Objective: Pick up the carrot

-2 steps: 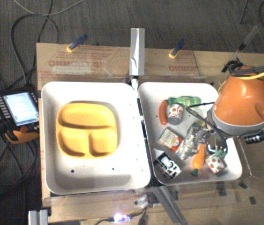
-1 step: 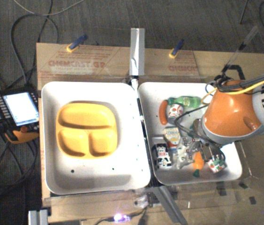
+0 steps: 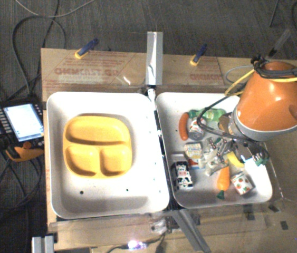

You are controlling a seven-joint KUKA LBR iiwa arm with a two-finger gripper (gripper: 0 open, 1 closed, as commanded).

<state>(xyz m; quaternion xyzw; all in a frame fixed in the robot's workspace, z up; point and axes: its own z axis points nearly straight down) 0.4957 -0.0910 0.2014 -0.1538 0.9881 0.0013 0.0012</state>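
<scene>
The carrot (image 3: 222,180) is orange with a green stem end and lies upright in the picture near the front of the right bin (image 3: 267,193). My gripper (image 3: 218,155) hangs from the orange wrist cone (image 3: 270,105) just above the carrot's top end, over a clutter of small items. From this slant I cannot say whether it touches the carrot.
Around the carrot lie a strawberry-print cube (image 3: 241,183), a black and white carton (image 3: 182,175), a small cup (image 3: 193,151), a can (image 3: 195,128), a red sausage (image 3: 183,126) and a green item (image 3: 211,114). The left bin (image 3: 58,194) holds a yellow divided tray (image 3: 98,145).
</scene>
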